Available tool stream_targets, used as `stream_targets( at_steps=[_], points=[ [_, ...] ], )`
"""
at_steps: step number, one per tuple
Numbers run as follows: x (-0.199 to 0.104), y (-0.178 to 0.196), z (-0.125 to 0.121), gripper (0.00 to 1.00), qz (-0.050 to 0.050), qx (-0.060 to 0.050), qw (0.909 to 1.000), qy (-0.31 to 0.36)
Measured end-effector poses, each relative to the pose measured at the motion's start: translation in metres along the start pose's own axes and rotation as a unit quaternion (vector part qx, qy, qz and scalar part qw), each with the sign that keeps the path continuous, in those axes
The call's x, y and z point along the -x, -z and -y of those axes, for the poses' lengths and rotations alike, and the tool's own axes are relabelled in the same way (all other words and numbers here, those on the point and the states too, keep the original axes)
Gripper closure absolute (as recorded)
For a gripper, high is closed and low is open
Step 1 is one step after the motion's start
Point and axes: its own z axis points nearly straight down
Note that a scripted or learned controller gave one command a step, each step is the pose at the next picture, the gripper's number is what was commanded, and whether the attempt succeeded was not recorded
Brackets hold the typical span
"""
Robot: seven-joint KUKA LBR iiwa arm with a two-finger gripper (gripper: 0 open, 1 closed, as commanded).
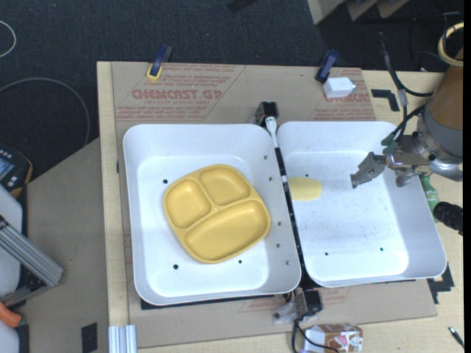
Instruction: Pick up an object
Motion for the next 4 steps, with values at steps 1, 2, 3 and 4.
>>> stream_targets(
  at_steps=[1, 2, 3, 4],
  points=[
    [-0.098, 0.191, 0.034, 0.00, -0.001, 0.010, 0.9999, 0.004],
    [-0.095, 0.193, 0.034, 1.00, 0.001, 0.003, 1.0000, 0.001],
    [-0.135, 0.108, 0.041, 1.00, 0.000, -0.005, 1.0000, 0.002],
    [-0.189, 0.134, 0.040, 1.00, -0.001, 0.003, 1.0000, 0.003]
  ],
)
